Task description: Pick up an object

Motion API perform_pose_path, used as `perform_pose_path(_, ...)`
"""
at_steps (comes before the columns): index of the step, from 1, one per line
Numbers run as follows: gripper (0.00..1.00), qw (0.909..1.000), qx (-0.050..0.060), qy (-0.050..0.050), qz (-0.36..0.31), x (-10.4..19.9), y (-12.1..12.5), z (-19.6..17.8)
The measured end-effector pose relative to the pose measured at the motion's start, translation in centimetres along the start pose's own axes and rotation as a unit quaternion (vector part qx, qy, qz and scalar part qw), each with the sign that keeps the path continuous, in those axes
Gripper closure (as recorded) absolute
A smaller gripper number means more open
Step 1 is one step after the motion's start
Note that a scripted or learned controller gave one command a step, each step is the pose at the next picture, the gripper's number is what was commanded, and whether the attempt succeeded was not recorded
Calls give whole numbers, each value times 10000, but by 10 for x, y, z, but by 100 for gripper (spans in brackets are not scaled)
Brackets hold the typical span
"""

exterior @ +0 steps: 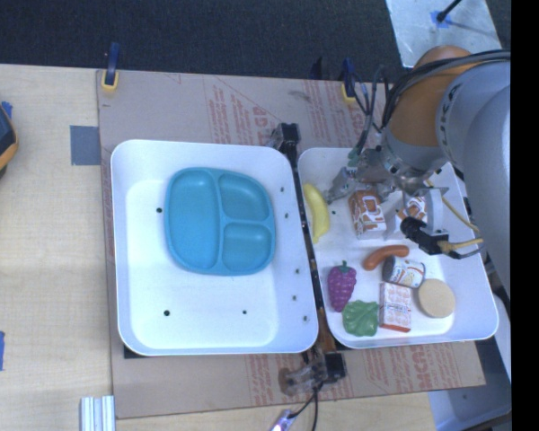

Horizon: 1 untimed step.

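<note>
The right bin (pixel 472 330) holds several toy foods. A yellow banana (pixel 317 212) lies by its left wall. A brown-and-white carton (pixel 368 214) stands near the middle top. Below it are a red sausage (pixel 385 256), purple grapes (pixel 341 284), a green leaf (pixel 361 317), a red-and-white packet (pixel 395 306) and a tan round biscuit (pixel 436 298). My gripper (pixel 366 174) hangs low over the bin's far end, just above the carton and right of the banana's tip. Nothing shows as lifted off the bin floor. The wrist hides part of the bin's top right corner.
The left bin (pixel 139 330) carries a blue divided plate (pixel 220 220). The grey arm (pixel 472 115) with its orange band covers the right bin's far right side, with cables (pixel 440 232) trailing over it. A small can (pixel 410 274) lies by the sausage.
</note>
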<state>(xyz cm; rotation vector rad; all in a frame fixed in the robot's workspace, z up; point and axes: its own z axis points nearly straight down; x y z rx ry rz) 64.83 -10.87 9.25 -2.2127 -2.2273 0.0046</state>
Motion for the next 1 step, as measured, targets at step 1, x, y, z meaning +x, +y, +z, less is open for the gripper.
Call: perform_pose_path(1,100,10000,14,3,-9,-1,0,-10)
